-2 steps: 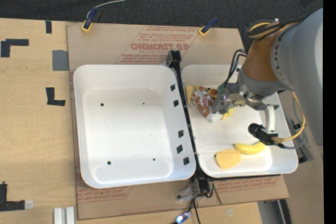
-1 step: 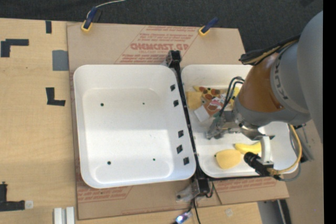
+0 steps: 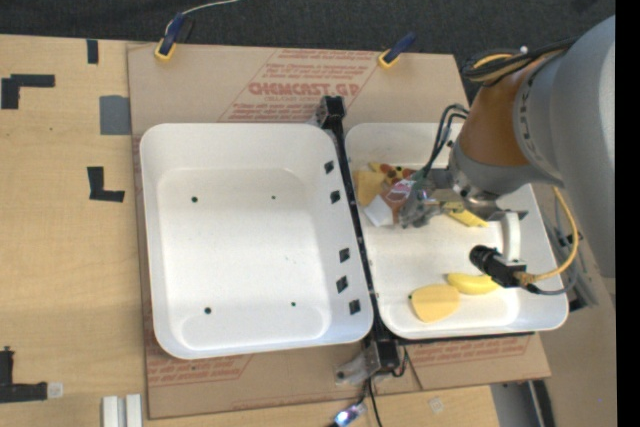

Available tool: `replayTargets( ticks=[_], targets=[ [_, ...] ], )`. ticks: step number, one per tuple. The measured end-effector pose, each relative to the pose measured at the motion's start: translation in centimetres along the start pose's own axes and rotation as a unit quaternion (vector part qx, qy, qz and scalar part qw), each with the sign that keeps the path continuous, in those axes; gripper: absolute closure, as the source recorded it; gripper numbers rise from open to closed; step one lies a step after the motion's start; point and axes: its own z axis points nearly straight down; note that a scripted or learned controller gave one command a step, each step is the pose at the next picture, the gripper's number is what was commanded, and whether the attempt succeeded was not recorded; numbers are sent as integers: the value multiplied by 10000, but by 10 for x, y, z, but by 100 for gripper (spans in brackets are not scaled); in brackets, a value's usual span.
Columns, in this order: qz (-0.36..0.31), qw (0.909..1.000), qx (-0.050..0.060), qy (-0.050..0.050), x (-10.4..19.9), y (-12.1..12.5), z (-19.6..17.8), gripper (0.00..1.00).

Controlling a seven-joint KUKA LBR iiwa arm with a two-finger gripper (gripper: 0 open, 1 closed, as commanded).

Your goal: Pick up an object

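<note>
My gripper [image 3: 412, 207] reaches down into the right bin [image 3: 400, 260] near its upper middle, over a small cluster of objects. That cluster holds a pale yellow block [image 3: 369, 184], a reddish-brown piece [image 3: 398, 195] and a white scrap [image 3: 377, 213]. The fingertips sit right against the reddish piece. A yellow banana-like piece [image 3: 470, 283] and a pale yellow wedge [image 3: 433, 303] lie near the bin's front edge. Another yellow bit [image 3: 466, 215] shows behind the wrist.
The left bin [image 3: 240, 315] lies beside the right one, split from it by a black divider [image 3: 346, 225]. The arm's grey body and orange band [image 3: 495, 120] cover the right bin's upper right. A black cable with a yellow wire [image 3: 520, 275] hangs over its right side.
</note>
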Motion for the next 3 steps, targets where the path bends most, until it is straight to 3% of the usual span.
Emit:
replayTargets(
  ticks=[1, 2, 3],
  targets=[
    [1, 10000, 32, 6, 18, 1, 20, 100],
    [3, 10000, 51, 16, 18, 24, 21, 100],
    [6, 10000, 10, 6, 15, 18, 20, 100]
  ],
)
